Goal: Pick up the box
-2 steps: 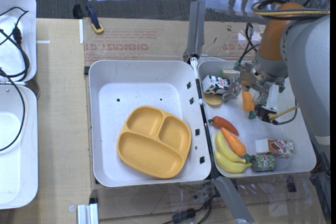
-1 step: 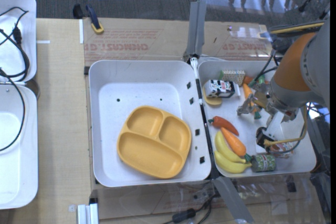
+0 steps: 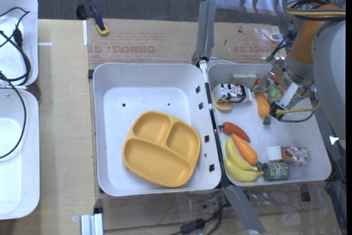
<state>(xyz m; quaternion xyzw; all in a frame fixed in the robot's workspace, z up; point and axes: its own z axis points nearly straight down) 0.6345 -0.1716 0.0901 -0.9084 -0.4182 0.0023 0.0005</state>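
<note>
The arm (image 3: 324, 47) comes in from the right, grey with an orange band, its wrist over the far right part of the right bin (image 3: 324, 170). The gripper (image 3: 273, 97) sits low near that bin's back right, amid cables; whether its jaws are apart or together I cannot tell.

The left bin (image 3: 110, 118) holds one thing: a yellow plate (image 3: 161, 148) with three compartments, lying flat toward the front right of the bin.

The right bin is crowded. Along its left front lie two bananas (image 3: 237, 164), curved side by side, with a carrot (image 3: 244, 148) resting across their upper ends and a red pepper (image 3: 235, 129) just behind it. At the front right lies the box (image 3: 289, 154), small, white at one end and brown and red at the other, on its side near the bin's front wall. Touching its left front is a dark green can (image 3: 275, 171), also on its side. Near the back left is a black-and-white carton (image 3: 230, 92), with a small yellow piece (image 3: 223, 105) just in front of it. A small orange thing (image 3: 263, 105) stands just left of the gripper, close beside it.
</note>
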